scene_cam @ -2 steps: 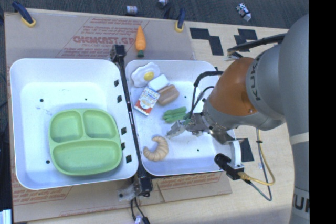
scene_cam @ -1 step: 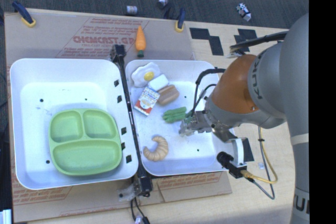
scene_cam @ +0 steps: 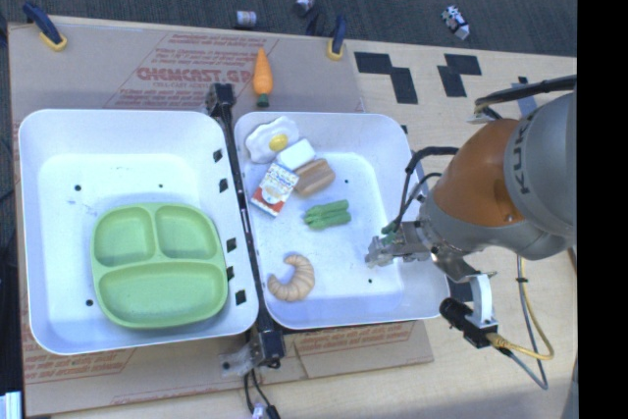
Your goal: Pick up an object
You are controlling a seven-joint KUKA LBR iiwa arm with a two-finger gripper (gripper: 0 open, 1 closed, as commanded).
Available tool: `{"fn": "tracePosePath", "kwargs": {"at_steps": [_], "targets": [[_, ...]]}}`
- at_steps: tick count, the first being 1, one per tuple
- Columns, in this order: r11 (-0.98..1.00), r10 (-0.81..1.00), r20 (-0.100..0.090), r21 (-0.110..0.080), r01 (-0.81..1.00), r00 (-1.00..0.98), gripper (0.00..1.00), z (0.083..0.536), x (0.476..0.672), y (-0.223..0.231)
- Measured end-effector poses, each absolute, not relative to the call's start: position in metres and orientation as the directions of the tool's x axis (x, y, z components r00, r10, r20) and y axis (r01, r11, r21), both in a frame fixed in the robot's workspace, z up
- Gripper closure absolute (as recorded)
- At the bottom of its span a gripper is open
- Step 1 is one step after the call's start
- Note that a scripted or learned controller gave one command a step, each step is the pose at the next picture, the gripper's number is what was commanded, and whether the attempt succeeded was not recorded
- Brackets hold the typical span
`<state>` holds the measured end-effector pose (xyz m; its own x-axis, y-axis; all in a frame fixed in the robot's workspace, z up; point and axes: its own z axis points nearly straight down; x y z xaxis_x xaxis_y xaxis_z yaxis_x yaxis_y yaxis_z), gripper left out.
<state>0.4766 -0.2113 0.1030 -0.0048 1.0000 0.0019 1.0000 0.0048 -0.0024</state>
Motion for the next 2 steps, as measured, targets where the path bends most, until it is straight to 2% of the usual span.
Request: {"fn": "tracePosePath", "kwargs": {"at_steps": [1, 2], "targets": [[0.006, 1.000, 0.000, -0.001, 1.000, -0.006, 1.00, 0.198, 0.569, -0.205], [0.006, 1.000, 0.000, -0.002, 1.000, -0.006, 1.00, 0.215, 0.483, -0.186]]}}
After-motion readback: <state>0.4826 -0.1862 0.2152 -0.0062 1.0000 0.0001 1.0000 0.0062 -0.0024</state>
